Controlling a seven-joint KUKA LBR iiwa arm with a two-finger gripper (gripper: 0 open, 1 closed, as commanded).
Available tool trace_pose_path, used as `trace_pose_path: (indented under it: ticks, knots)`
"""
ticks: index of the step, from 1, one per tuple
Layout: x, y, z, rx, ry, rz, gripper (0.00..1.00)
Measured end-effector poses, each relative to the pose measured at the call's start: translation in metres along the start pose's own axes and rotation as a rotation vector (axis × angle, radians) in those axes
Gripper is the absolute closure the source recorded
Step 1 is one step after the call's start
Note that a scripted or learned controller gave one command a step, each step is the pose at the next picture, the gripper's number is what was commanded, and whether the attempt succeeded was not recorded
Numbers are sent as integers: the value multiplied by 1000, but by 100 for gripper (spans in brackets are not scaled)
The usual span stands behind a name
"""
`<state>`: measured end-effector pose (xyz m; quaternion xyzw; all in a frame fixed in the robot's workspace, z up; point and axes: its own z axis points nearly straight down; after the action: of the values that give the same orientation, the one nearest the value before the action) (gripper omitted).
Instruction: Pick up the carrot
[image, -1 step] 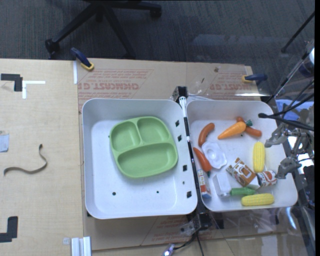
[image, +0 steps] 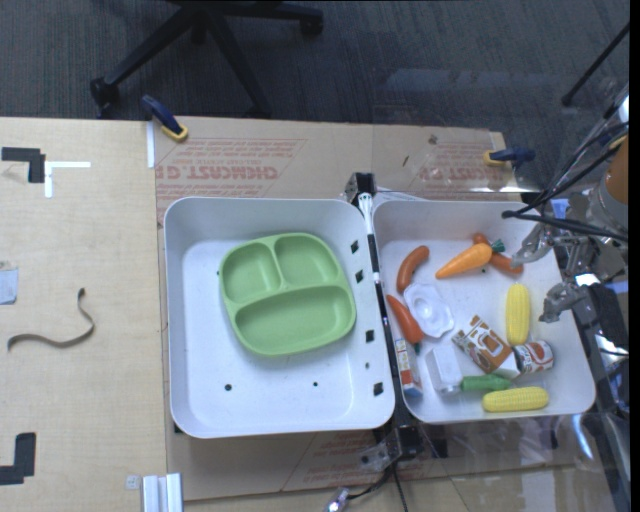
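the carrot (image: 466, 261) is lying in the right bin (image: 570, 400), toward its far side, on the bare white floor. it is a smooth, glossy orange cone with a small green tuft at its thick end. its long axis is running at a slant: the pointed tip is aiming left and a little nearer, the thick end right and a little farther.

the claw (image: 556, 272) is hanging at the right edge of that bin, a tangle of grey metal and cables. whether it is apart or together i cannot tell, and nothing is showing clamped in it. the carrot is lying to the left of the claw, apart from it, so the coming move is probably a short reach leftward and down, with the claw turning to close across the cone's narrow width and not along its length.

a second orange-red piece (image: 505, 264) is sitting just beside the thick end, between carrot and claw, and is looking likely to get in the way. elsewhere in the bin are lying two red sausages (image: 411, 267), a yellow corn cob (image: 517, 313) with a bumpy skin, another cob (image: 515, 400) near the front, a white frilly piece (image: 427, 308), a small printed packet (image: 482, 347) and a green pod (image: 486, 383). the left bin (image: 190, 400) is holding a matte green divided plate (image: 340, 325). both bins are resting on the desk (image: 80, 200).
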<state>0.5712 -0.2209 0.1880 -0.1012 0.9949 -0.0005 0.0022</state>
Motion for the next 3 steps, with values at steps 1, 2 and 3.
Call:
trace_pose_path:
  ticks: [1,2,3]
  knots:
    - [-41,-8,94,0,-2,29,0]
    - [-80,-18,98,-5,26,242,0]
    - [-84,24,100,3,31,492,0]
